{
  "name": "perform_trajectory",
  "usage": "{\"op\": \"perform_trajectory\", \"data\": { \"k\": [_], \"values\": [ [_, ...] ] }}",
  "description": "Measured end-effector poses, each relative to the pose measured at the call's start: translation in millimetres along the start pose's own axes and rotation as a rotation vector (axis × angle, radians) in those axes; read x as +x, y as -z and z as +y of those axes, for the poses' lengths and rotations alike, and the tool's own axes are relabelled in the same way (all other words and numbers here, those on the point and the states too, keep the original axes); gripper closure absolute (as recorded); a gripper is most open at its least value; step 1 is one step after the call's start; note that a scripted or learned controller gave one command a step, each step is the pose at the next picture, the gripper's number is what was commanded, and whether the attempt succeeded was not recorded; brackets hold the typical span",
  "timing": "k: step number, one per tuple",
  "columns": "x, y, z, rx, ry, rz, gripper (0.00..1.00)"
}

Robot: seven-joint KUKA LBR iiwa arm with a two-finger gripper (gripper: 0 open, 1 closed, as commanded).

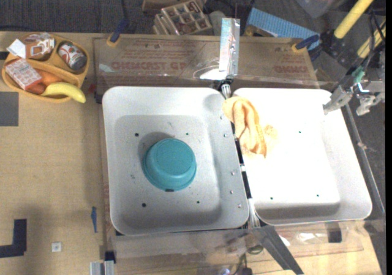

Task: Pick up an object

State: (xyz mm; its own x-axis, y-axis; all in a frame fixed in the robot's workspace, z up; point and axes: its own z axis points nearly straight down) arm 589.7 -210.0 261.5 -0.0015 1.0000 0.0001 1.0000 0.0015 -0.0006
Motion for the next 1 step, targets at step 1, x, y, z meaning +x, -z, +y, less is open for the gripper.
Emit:
{"op": "perform_trajectory", "data": {
  "k": [1],
  "values": [
    [83.4, -73.7, 55.4, 0.001, -0.035, 0.000, 0.00]
  ]
}}
